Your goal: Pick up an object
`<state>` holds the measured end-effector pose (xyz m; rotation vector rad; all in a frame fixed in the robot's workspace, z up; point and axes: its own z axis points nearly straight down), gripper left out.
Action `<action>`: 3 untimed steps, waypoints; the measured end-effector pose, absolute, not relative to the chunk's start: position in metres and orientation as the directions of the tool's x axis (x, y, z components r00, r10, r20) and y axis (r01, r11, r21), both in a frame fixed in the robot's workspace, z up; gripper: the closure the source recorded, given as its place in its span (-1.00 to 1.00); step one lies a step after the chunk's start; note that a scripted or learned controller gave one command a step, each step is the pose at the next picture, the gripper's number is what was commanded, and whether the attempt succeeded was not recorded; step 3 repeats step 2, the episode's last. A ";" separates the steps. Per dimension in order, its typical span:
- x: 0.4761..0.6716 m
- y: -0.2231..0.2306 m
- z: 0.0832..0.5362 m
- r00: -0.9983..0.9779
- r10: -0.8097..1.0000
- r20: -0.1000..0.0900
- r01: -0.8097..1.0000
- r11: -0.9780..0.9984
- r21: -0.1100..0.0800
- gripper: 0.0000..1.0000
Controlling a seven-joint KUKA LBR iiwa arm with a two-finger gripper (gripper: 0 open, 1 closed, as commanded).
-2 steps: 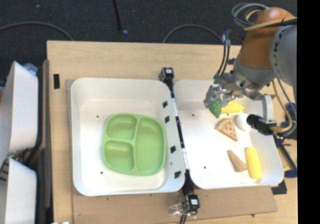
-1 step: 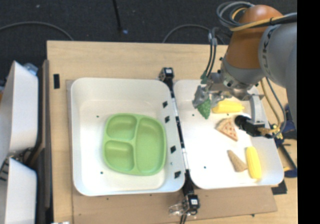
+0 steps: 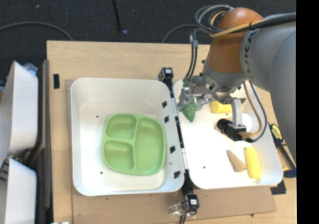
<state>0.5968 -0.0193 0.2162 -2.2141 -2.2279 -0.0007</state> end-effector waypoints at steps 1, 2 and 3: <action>0.579 0.038 0.216 -0.007 1.000 0.001 1.000 0.007 0.000 1.00; 0.563 0.088 0.236 -0.007 1.000 0.002 1.000 0.007 0.002 1.00; 0.563 0.088 0.236 -0.007 1.000 0.002 1.000 0.007 0.002 1.00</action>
